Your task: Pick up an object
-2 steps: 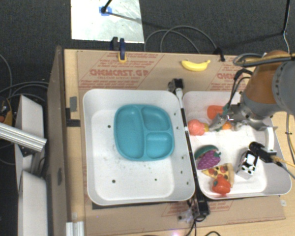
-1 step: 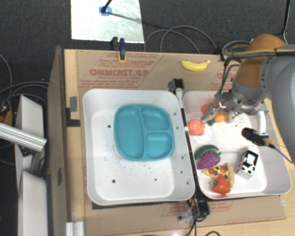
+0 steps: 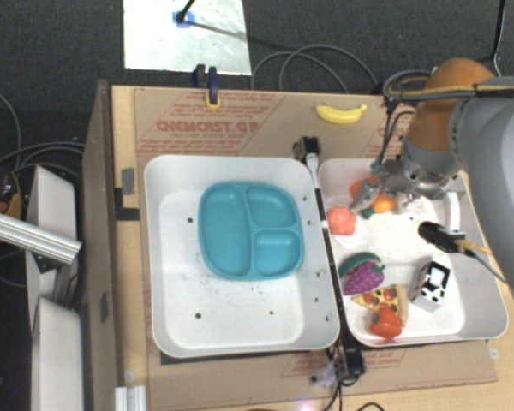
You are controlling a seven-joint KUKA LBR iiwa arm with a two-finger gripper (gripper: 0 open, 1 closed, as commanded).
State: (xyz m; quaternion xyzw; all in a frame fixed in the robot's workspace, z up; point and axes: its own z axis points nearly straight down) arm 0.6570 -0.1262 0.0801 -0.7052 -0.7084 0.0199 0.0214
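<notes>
My gripper point(image 3: 370, 197) is low in the back left part of the right bin point(image 3: 484, 311), the arm coming in from the right. It is right against a small orange object point(image 3: 382, 203), which shows partly beneath it. A pink-red ball point(image 3: 342, 221) lies just to the front left of the gripper, near the bin's left wall. Farther forward lie a purple bunch of grapes point(image 3: 365, 275), a pizza slice point(image 3: 385, 298), a red fruit point(image 3: 387, 322) and a black-and-white cube point(image 3: 431, 284).
The left bin point(image 3: 176, 315) holds a blue divided plate point(image 3: 250, 230). A yellow banana point(image 3: 341, 113) lies on the cardboard behind the bins. A black clamp point(image 3: 307, 149) sits at the back of the wall between the bins.
</notes>
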